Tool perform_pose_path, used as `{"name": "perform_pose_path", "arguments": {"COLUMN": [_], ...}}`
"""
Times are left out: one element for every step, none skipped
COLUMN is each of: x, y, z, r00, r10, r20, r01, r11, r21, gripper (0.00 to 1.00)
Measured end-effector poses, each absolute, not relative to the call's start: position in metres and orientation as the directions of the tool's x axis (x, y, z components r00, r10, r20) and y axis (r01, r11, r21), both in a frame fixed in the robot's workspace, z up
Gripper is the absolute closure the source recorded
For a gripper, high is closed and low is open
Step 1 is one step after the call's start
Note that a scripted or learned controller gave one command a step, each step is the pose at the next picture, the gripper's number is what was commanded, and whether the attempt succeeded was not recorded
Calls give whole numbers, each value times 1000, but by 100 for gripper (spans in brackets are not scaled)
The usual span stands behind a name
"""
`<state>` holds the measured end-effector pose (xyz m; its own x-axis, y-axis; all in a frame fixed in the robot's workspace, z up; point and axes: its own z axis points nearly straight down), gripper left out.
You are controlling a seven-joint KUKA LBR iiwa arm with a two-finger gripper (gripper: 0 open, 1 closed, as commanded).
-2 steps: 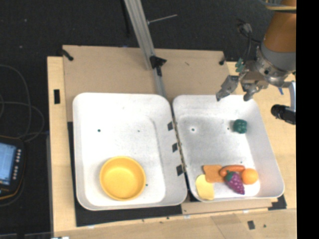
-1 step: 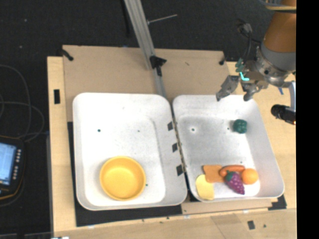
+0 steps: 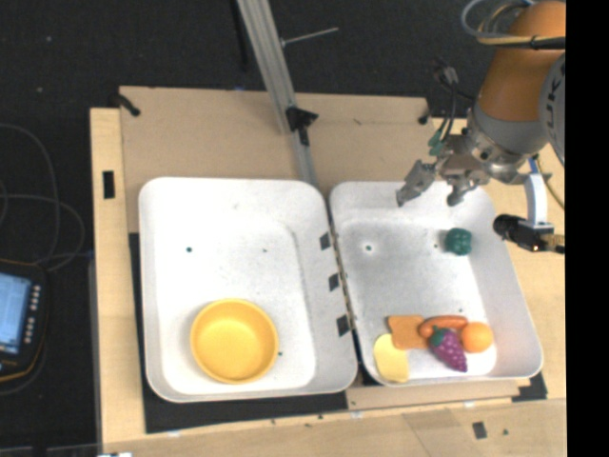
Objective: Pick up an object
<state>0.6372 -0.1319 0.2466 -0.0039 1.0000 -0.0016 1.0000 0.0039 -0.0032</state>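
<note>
Starting at the far left, a dark handheld screen (image 3: pixel 17 322) lay off the edge of the counter (image 3: pixel 114 255), with black cables looping above it. On the tan counter, the left white bin (image 3: pixel 238 217) held a yellow bowl (image 3: pixel 234 340) sitting upright in its near part, toward the left wall, with the rest of that bin's floor bare apart from small dark specks. A grey metal rail (image 3: pixel 271 65) ran down at a slant from the top of the view and ended near the seam where the two bins met. The right white bin (image 3: pixel 400 265) carried the other things: a pale yellow piece (image 3: pixel 391 359) lay in the near left corner, just beside an orange flat piece (image 3: pixel 406 330); next came a small orange-and-dark toy (image 3: pixel 443 324), a bunch of purple grapes (image 3: pixel 449 349) touching it from below, and an orange ball (image 3: pixel 477 337) at the right of the cluster. A dark green object (image 3: pixel 459 242) sat alone, well apart from that cluster, near the bin's right wall. Above the far edge of this bin hung the pincer (image 3: pixel 438 190), its two fingers spread apart with nothing between them, the green object lying near it toward the camera. The grey arm with its orange band (image 3: pixel 521 74) reached in from the right.
</note>
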Motion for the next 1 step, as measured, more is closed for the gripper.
{"name": "perform_pose_path", "arguments": {"x": [646], "y": [-128], "z": [193], "r00": [-4], "r10": [1000], "r20": [-1], "r01": [1000], "r11": [4], "r21": [-2], "gripper": [0]}}
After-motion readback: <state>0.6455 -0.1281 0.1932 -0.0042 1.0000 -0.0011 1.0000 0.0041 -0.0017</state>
